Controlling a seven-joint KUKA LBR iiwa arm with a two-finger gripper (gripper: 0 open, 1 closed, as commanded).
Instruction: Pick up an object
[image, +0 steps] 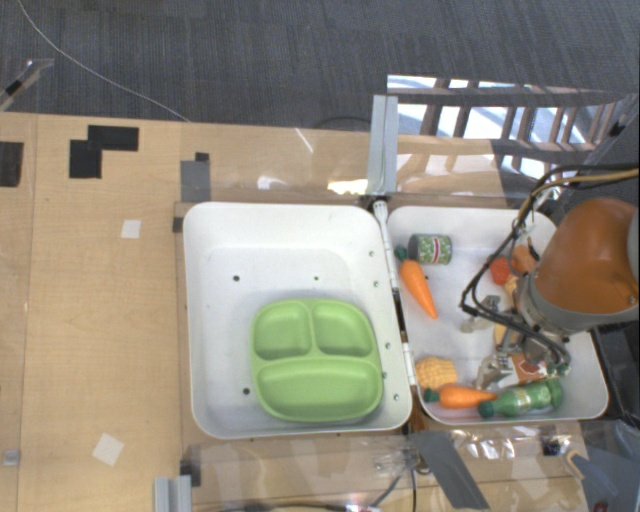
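Camera view, left to right: left bin (215, 300) holding green divided plate (317, 358); right bin (590, 400) with carrot (417, 287) at 10 o'clock, green bottle (521, 399) at 6; gripper (508, 365) just above bottle, finger spread cannot be told.

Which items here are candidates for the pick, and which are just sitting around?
Pick candidates, all in the right bin:
- can
- upper carrot
- corn cob
- lower carrot
- green bottle
The gripper is low among them.

Lying about:
- green divided plate in the left bin
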